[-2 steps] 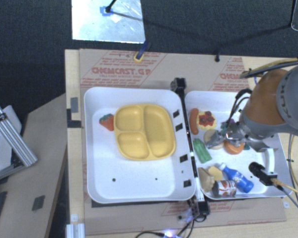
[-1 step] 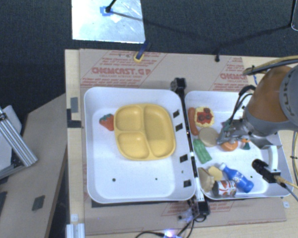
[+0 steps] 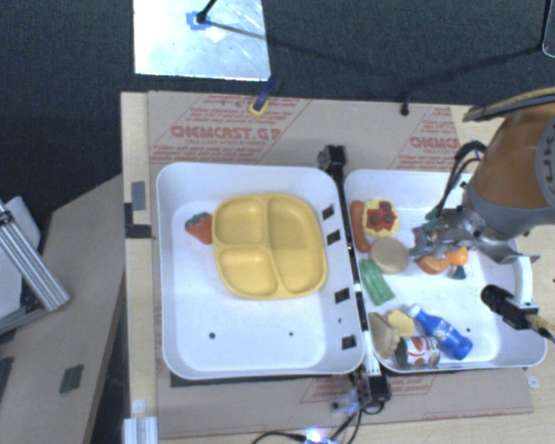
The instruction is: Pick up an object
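Looking down on a bench (image 3: pixel 139 276) with two shallow white bins side by side. Left bin (image 3: pixel 180 340) with a yellow three-section plate (image 3: pixel 268 246) sitting roughly in the middle, and a little strawberry toy (image 3: pixel 200 227) just beside the plate's left edge.

Right bin (image 3: pixel 513 354) way more crowded. Hot dog (image 3: pixel 358 224) along the left wall, a small pizza slice with red topping (image 3: pixel 381 215) right next to it, a round tan cookie-looking thing (image 3: pixel 389 255) below those, then a green strip (image 3: pixel 376 283) lying near the divider. Down at the near end: a blue bottle with a white cap (image 3: pixel 442 332), a small can with a red label (image 3: pixel 418 351) touching it, and a couple of tan bits (image 3: pixel 388 325) tucked beside them.

Grey arm with the orange band (image 3: pixel 518 155) coming in from the right, hand (image 3: pixel 432 241) down low in the right bin, right up against an orange object (image 3: pixel 441 262). Can't tell if the hand is open or closed, too cluttered and blurry there, and no way to say whether the orange thing is actually gripped or just sitting under it. Black part with cable (image 3: pixel 504 306) sticking out lower right.
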`<state>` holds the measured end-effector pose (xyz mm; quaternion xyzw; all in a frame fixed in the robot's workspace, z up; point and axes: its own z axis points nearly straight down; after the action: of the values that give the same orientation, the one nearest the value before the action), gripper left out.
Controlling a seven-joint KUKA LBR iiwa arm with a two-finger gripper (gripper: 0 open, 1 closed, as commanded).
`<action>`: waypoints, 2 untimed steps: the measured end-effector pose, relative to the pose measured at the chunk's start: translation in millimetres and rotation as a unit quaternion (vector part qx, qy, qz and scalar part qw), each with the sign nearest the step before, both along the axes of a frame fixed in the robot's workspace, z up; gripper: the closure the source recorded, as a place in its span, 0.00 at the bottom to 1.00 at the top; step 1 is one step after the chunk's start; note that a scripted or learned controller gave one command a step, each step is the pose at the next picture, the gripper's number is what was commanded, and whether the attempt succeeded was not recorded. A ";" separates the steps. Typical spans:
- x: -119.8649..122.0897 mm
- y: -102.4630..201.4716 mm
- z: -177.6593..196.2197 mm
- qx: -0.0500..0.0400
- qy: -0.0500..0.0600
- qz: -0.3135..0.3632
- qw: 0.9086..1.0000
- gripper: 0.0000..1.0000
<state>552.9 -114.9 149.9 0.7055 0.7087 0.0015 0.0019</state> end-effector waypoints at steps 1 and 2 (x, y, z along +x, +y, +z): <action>8.1 8.4 52.4 0.000 -0.001 0.001 1.000 1.00; 9.3 8.5 76.0 0.000 0.000 0.000 1.000 1.00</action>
<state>562.1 -106.4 225.9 0.7054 0.7088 0.0013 0.0016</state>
